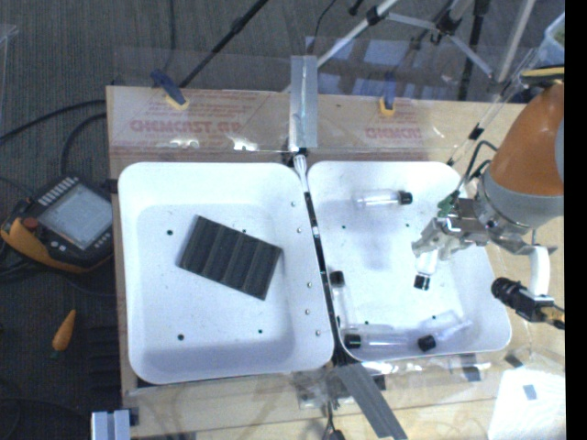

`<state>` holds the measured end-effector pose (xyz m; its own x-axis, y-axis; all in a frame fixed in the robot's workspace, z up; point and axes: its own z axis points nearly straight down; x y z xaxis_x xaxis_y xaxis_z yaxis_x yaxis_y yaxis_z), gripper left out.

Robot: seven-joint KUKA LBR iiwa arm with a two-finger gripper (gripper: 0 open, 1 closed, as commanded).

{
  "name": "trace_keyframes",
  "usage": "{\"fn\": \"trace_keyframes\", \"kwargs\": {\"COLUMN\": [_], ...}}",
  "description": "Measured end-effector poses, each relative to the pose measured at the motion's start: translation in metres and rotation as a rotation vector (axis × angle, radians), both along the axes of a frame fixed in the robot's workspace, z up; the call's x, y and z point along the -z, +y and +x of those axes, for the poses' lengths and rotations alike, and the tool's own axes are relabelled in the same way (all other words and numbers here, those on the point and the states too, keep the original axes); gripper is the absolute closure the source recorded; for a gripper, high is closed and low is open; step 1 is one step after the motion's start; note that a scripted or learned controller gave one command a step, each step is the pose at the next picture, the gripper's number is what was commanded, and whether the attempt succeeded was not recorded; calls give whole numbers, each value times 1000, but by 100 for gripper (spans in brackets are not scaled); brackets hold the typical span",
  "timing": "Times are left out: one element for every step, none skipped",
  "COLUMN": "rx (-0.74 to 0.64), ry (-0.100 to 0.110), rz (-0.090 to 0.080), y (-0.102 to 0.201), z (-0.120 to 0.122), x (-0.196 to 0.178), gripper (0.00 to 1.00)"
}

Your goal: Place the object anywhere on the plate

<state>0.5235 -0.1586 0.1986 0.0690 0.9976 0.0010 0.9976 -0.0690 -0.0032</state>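
I see gripper (pixel 428 262) in right bin (pixel 367 177) clamped on clear tube (pixel 426 270), black cap down, dark ribbed plate (pixel 229 257) in left bin (pixel 147 191), well apart from tube

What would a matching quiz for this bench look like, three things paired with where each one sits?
Things:
1. dark ribbed plate
2. capped clear tube
3. gripper

Places:
A. far part of the right bin
B. over the right bin's right side
C. lying flat in the left bin

Pairs: 1-C, 2-A, 3-B
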Motion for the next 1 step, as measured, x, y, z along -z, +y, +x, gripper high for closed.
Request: {"fn": "trace_keyframes", "kwargs": {"rx": [127], "ry": [4], "rz": [-1], "y": [90], "z": [-20], "x": [13], "gripper": [100]}}
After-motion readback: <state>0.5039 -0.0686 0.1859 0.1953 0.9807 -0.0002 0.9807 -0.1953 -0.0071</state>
